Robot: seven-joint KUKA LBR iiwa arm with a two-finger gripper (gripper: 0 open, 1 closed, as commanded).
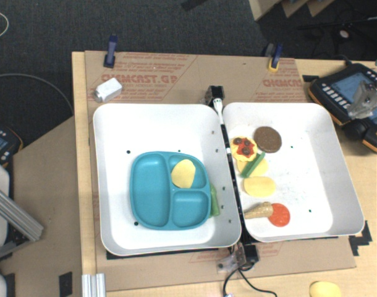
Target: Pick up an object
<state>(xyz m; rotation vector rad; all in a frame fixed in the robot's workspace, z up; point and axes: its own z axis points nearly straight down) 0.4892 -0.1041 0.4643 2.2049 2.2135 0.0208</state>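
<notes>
Camera view
Landmark: teal divided tray (157, 193), sitting in the left bin (114, 141), toward that bin's near side.
Tray contents: pale yellow oval piece (183, 174) in the tray's upper right compartment; other compartments bare.
Green piece (214, 201): narrow strip wedged just beside the tray's right edge, against the left bin's right wall.
Right bin (312, 147): directly right of the tray's bin, walls touching along a black clip line.
Pickable items: all clustered in the right bin's left half, just right of the tray.
Brown disc (267, 139): farthest back of the cluster.
Yellow piece with red spots (243, 147): touching the disc's left side.
Green stick (254, 164): tilted, below the spotted piece.
Yellow lump (259, 185): just below the stick.
Red round piece (279, 215): nearest the front, with a tan piece (258, 211) touching its left.
White block (108, 90): on the cardboard, behind the tray's bin.
Gripper: cannot tell its state from this view.
</notes>
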